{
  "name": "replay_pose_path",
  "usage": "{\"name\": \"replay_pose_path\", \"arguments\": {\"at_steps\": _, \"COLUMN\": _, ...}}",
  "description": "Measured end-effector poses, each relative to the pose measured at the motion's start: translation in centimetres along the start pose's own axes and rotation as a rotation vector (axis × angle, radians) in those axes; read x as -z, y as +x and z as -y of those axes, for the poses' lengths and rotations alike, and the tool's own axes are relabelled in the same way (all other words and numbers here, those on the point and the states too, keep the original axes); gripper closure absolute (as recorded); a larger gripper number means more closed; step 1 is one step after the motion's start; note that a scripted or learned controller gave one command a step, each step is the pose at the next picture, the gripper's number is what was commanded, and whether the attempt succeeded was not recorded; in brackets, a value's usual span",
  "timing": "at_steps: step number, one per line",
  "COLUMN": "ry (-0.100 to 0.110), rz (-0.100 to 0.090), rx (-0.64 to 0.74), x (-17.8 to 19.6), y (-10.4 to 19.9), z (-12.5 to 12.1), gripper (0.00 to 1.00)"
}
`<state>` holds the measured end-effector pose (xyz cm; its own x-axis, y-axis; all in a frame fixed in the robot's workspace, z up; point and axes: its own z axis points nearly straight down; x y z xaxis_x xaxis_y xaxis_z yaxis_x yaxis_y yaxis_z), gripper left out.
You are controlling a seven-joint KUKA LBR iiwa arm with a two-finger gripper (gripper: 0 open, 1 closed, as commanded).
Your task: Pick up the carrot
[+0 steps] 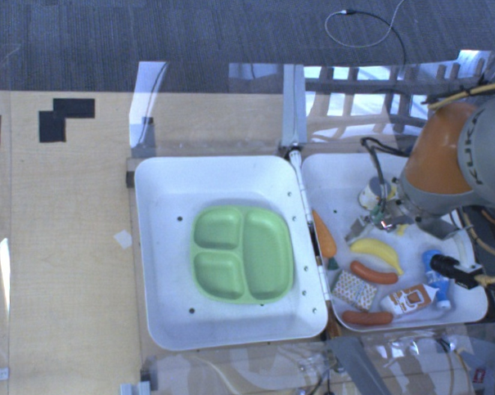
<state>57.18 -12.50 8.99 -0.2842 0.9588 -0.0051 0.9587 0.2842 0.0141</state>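
Here, my claw hangs over the right bin, though I cannot tell how it is set. The carrot lies against that bin's left wall, at about nine o'clock from my claw and apart from it. A banana sits just at my six o'clock.
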Motion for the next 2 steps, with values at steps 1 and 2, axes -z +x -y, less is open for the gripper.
{"name": "replay_pose_path", "arguments": {"at_steps": 1, "ry": -0.005, "rz": 0.0, "rx": 0.003, "x": 1.2, "y": 0.1, "z": -0.3, "gripper": 1.0}}
{"name": "replay_pose_path", "arguments": {"at_steps": 2, "ry": 0.004, "rz": 0.004, "rx": -0.214, "x": -0.1, "y": -7.8, "z": 2.6, "gripper": 1.0}}
